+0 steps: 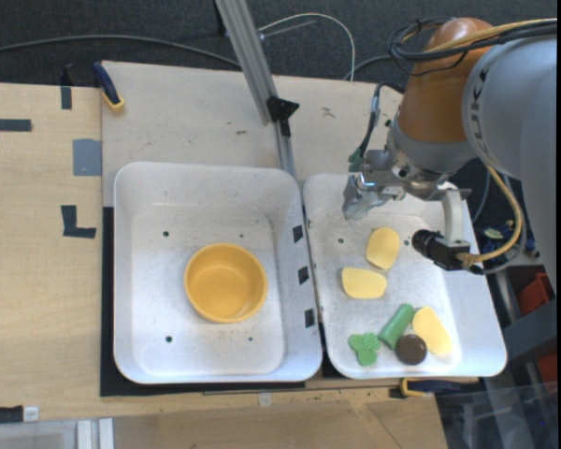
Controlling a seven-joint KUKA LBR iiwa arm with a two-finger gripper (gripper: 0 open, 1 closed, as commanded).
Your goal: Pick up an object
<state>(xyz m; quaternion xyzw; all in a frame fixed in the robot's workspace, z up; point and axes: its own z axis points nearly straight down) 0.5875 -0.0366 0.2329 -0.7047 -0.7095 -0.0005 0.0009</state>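
- Camera view, looking down at a slant on a pale wooden bench (37, 251) that carries two shallow white bins side by side.
- Left bin (140, 195): a round yellow bowl (225, 282) sits upright near its middle, well apart from every wall.
- A grey metal pole (248, 50) slants down from the top edge and ends near the far seam between the bins.
- Right bin (477, 344): two flat pale yellow pieces lie near its middle, the upper piece (383, 248) just beside the lower piece (364, 283).
- Along this bin's near edge lie a small green leafy piece (363, 347), a green cylinder (396, 325) tilted on a diagonal, a dark brown round piece (411, 349) touching the cylinder's lower end, and a yellow oblong piece (432, 331) just to its right.
- The gripper (360, 199) hangs over the far left corner of the right bin, near the upper yellow piece but apart from it. Whether its fingers are spread or pressed together cannot be told; nothing is seen between them.
- The grey arm (514, 92) with its orange band (439, 92) enters from the right.
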